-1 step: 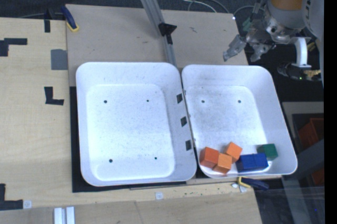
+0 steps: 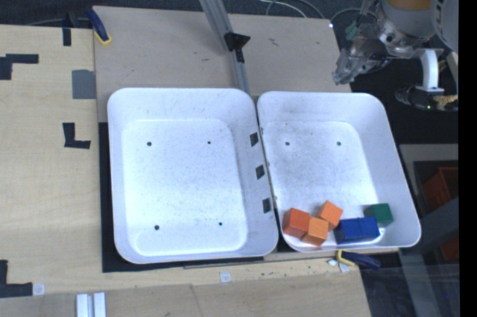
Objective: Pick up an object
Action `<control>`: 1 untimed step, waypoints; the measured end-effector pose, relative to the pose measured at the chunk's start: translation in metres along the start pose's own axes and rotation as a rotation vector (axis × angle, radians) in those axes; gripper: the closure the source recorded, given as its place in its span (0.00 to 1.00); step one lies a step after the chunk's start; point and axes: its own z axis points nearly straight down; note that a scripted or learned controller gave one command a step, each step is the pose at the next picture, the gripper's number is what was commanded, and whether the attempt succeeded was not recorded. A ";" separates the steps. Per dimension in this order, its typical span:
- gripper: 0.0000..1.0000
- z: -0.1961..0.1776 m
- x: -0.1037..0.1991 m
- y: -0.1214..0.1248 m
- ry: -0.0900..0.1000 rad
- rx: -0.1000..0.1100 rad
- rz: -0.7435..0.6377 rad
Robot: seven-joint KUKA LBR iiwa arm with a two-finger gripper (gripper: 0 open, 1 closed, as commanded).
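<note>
Blocks: three orange cubes [image 2: 312, 223], a blue brick [image 2: 356, 230] and a green cube [image 2: 381, 214], matte, clustered at the right bin's [image 2: 373, 129] near edge | left bin [image 2: 119, 159]: speckled white | arm: pincer [image 2: 347, 69] hangs beyond the right bin's far rim over the desk [image 2: 164, 47], nothing seen between its fingers, opening cannot be told.

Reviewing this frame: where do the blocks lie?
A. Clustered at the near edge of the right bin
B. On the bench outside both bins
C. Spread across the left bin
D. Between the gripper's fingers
A. The orange blocks, blue block and green block sit together along the near edge of the right bin, while the gripper hangs beyond that bin's far rim.
</note>
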 end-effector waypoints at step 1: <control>1.00 -0.217 0.042 -0.031 0.001 -0.011 0.001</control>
